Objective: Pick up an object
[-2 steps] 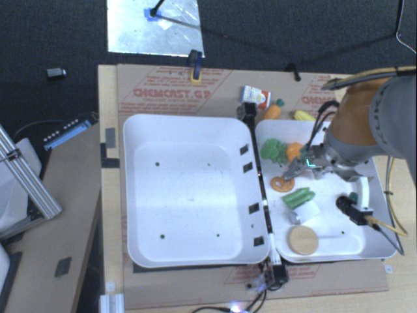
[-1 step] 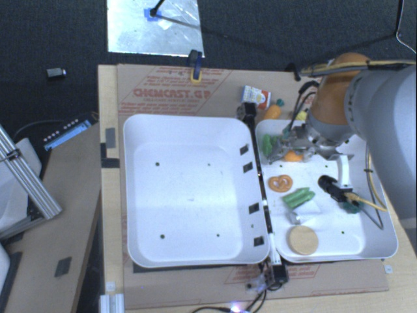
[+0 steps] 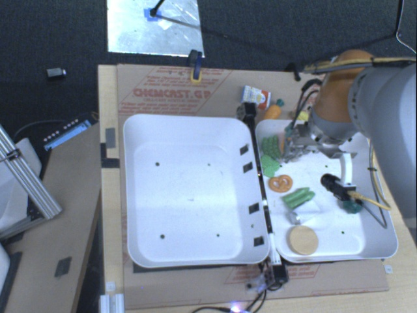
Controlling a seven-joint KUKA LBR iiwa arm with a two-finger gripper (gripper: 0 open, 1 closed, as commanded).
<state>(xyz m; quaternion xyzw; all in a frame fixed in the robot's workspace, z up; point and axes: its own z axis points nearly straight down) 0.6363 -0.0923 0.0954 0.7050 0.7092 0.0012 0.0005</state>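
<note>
Jaws (image 3: 291, 143) low in the right bin (image 3: 378, 240), their opening unreadable and no object visibly held. Green leafy piece (image 3: 270, 154) lies just beside them; pretzel (image 3: 281, 184) and green pod (image 3: 298, 197) sit nearer the front. Recommended: centre over the leafy piece, descend straight, close squarely.

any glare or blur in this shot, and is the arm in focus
Camera view: the foil sheet on the floor shines with glare; the left bin is bright and nearly washed out; the arm, close to the lens, looks soft and blurred; the pretzel and round cracker stay fairly sharp.
</note>
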